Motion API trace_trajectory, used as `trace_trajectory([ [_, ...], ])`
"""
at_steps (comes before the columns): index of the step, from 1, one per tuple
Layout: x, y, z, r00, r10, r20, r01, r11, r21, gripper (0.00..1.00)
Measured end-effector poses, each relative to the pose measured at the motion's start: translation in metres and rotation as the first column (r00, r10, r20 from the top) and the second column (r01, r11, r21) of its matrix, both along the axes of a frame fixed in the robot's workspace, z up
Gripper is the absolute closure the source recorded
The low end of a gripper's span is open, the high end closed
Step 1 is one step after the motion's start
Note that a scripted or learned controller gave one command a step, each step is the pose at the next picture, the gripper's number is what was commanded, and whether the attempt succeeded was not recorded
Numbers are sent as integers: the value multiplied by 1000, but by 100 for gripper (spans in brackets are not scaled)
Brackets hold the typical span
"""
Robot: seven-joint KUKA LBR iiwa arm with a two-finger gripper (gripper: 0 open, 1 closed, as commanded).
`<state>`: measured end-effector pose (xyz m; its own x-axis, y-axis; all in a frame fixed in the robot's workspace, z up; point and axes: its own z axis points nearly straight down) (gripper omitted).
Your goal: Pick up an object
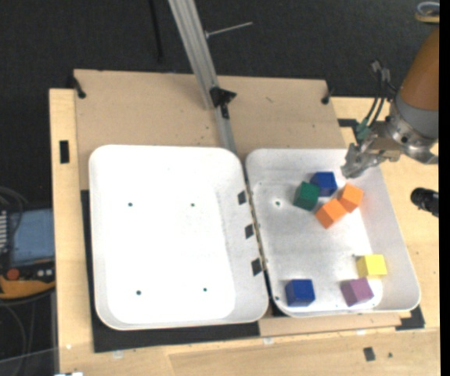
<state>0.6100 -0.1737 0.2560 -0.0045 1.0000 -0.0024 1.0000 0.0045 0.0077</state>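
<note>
I see two white bins, the left bin (166, 233) and the right bin (287, 233), on a pale tan bench (60, 210) with a browner board (170, 108) toward its far edge. In the right bin my blocks read as a dark green cube (307, 197), a blue cube (324, 182) touching it, two orange cubes (340, 204), a yellow cube (372, 265), a purple cube (357, 291) and another blue cube (300, 291). The arm (420, 84) shows orange above grey, and the gripper (359, 161) is silver-grey. The left bin carries four small dark dots
</note>
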Motion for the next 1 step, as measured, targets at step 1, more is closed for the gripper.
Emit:
trace_trajectory([
  [1,-1,47,-10,1000,1,-7,-1,1000,2,100],
])
